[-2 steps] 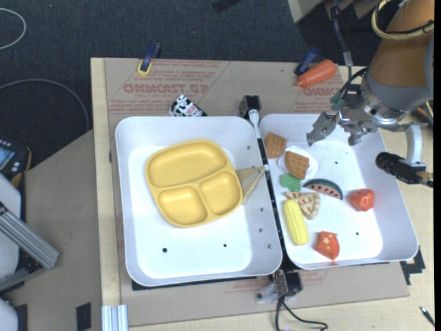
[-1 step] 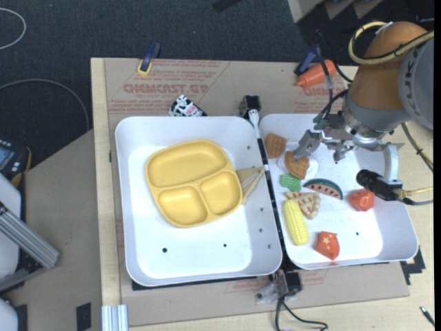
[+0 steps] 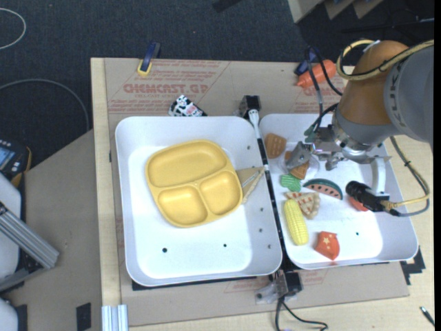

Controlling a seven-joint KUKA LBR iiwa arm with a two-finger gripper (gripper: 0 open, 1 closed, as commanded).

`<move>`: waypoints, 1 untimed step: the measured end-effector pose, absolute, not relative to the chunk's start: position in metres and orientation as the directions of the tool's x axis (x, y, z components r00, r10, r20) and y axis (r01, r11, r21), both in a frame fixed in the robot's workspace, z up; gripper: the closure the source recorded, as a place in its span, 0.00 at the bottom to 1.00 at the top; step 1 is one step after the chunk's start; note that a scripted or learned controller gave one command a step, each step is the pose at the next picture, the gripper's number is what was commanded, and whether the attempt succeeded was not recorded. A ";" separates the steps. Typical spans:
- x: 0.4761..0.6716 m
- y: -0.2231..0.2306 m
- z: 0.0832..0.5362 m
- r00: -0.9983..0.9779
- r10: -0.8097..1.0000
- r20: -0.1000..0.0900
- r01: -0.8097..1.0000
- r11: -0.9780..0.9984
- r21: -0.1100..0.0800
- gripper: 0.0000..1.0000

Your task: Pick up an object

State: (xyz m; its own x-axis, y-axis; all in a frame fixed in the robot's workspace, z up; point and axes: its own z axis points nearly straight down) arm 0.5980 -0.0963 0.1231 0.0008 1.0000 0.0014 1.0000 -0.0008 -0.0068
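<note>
Dark carpet is surrounding a cardboard-topped bench (image 3: 207, 81) where a robot arm (image 3: 372, 95) is working over two white bins. The gripper (image 3: 298, 161) is hovering at the upper left of the right bin (image 3: 386, 243), directly over a scatter of toy food. The nearest candidate for the pick is a small green toy (image 3: 290, 182), lying just below the gripper, with a brown piece (image 3: 276, 144) sitting just beside it toward the bin's far corner. From this angle it cannot be told whether the gripper is open or closed, and nothing is visibly being carried. The pick is therefore looking unfinished: the arm is positioned over the pile, but the grasp and the lift are both appearing to be left to do.

Farther out in the same bin, a watermelon slice (image 3: 322, 188), a pizza slice (image 3: 308, 203), a corn cob (image 3: 296, 221) and a red toy (image 3: 328, 244) are lying untouched on the floor of the bin. In the left bin (image 3: 200, 254), a yellow divided plate (image 3: 193, 183) is sitting well apart from the gripper. A small black-and-white toy (image 3: 185, 106) is resting on the bench behind the bins.
</note>
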 end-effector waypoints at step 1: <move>0.599 -0.096 0.084 0.002 1.000 0.001 1.000 -0.002 0.000 0.00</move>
